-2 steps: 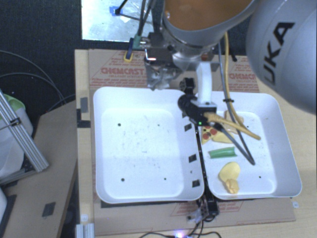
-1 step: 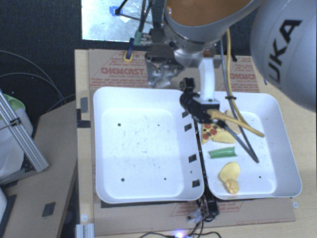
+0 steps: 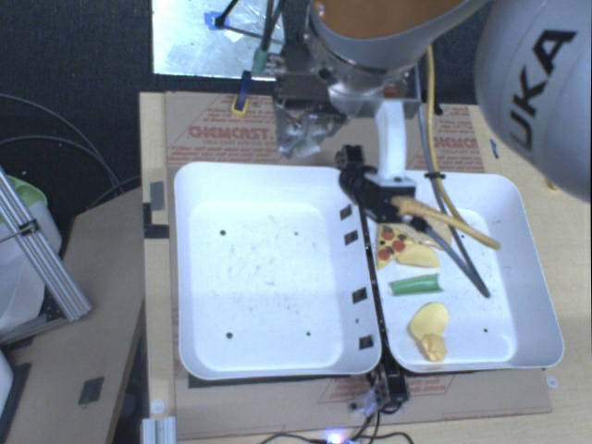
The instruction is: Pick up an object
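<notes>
Your arm [image 3: 407, 17] hangs over the top of the bins, gripper [image 3: 305, 137] just past the left bin's [image 3: 259, 266] far rim, and honestly you can't tell how wide it's spread or if it's got anything. The right bin [image 3: 518, 248] has tongs [image 3: 444, 225], a yellow toy [image 3: 429, 326], pizza slice [image 3: 402, 245], green pod [image 3: 415, 286]

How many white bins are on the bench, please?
2. The left bin lies under the arm's wrist end; the right bin, touching it along the middle divider, holds small toy food pieces.
</notes>
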### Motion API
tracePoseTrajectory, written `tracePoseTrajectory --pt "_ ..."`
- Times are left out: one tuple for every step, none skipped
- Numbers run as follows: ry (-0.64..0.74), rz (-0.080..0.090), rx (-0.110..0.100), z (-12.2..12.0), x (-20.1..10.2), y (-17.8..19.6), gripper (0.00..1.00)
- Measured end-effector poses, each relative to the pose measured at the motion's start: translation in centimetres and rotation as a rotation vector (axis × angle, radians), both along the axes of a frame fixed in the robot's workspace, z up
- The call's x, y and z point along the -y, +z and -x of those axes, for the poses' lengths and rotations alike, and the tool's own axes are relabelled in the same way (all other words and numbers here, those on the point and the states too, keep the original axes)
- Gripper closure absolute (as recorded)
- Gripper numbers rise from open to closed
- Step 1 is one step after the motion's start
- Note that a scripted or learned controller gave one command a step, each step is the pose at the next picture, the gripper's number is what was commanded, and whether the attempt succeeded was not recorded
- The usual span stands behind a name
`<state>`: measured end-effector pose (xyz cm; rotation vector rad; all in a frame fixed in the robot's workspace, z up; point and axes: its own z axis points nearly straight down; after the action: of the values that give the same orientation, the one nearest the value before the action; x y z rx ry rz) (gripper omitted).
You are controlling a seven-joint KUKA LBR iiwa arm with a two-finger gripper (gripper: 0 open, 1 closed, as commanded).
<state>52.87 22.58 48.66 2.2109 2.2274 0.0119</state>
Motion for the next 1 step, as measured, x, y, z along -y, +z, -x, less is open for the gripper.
tracePoseTrajectory --pt "0.003 -0.001 0.002 -0.04 0.0 1.11 1.0"
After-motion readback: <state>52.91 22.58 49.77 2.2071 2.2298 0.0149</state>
